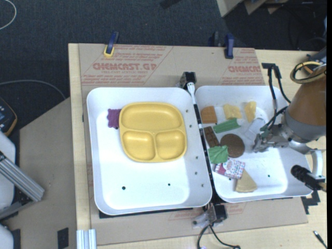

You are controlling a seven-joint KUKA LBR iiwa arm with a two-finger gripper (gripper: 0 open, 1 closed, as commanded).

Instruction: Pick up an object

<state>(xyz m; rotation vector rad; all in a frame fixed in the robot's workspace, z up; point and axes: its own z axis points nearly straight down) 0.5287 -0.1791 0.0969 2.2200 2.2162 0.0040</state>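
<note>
The jaws (pixel 261 141) hang low over the right bin (pixel 275 183), at the right of the frame, and from this angle I cannot tell whether they are spread or pressed together; nothing can be seen caught in them. Just to their left, on the bin floor, lies a round brown disc (pixel 233 144), and beside that a green folded piece (pixel 218 153) and a dark brown bar (pixel 210 136). Above these, toward the bin's upper edge, sit an orange-brown block (pixel 208 114), a green strip (pixel 225 125) and two pale yellow chunks (pixel 233 111), near one another. Lower in the bin a patterned red and white packet (pixel 231 168) touches a tan wedge (pixel 245 183). The grey arm (pixel 309 108) with its orange band reaches in from the right edge. In the left bin (pixel 150 191), at the middle of the frame, a yellow divided tray (pixel 153 131) rests flat, with a purple scrap (pixel 113 118) tucked against its left side. Both bins stand on the counter (pixel 78 113).
</note>
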